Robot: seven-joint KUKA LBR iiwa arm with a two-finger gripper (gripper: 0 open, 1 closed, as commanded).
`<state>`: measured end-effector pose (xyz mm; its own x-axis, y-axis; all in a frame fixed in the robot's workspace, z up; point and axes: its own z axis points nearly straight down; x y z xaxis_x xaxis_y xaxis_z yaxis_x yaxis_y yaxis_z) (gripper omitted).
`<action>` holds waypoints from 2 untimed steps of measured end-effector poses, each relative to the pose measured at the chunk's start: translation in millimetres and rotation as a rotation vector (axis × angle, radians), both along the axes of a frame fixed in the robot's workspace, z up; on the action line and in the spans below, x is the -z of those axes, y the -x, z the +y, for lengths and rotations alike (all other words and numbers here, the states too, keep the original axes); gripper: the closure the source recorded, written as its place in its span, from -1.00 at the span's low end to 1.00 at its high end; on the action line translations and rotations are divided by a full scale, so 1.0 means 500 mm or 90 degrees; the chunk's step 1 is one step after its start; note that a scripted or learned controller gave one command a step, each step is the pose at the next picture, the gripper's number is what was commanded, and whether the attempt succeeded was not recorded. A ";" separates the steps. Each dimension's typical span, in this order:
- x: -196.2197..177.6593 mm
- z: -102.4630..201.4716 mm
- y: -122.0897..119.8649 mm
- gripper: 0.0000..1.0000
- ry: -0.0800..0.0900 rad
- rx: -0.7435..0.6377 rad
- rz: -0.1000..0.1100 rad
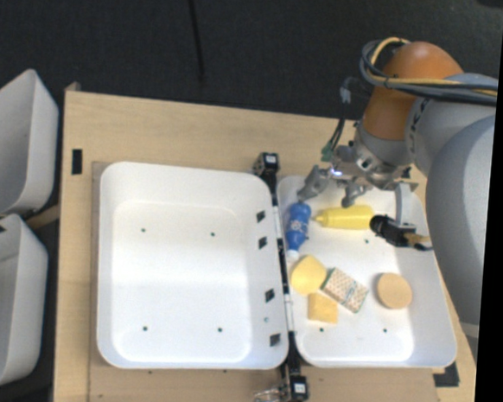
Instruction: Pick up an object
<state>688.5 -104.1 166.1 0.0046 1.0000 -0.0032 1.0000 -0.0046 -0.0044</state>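
Observation:
My gripper (333, 190) hangs over the far end of the right bin (414, 339), open, with nothing between its fingers. Just below it a yellow squeeze bottle (347, 218) lies on its side. A blue bottle (297, 225) lies to the left of that, against the bin's left wall. Nearer the front sit a round yellow piece (308, 274), a yellow wedge (322, 308), a small patterned box (345, 290) and a tan round disc (393, 291).
The left bin (185, 269) stands beside the right one, with a divider carrying black clips (274, 267) between them. Wooden bench (153, 127) shows around both bins. The arm's grey body (461, 186) looms over the right bin's right side.

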 end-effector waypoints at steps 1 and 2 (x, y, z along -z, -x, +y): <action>-0.068 0.118 -0.004 -1.00 -0.003 -0.007 -0.003; -0.064 0.054 -0.002 -1.00 0.000 -0.002 -0.002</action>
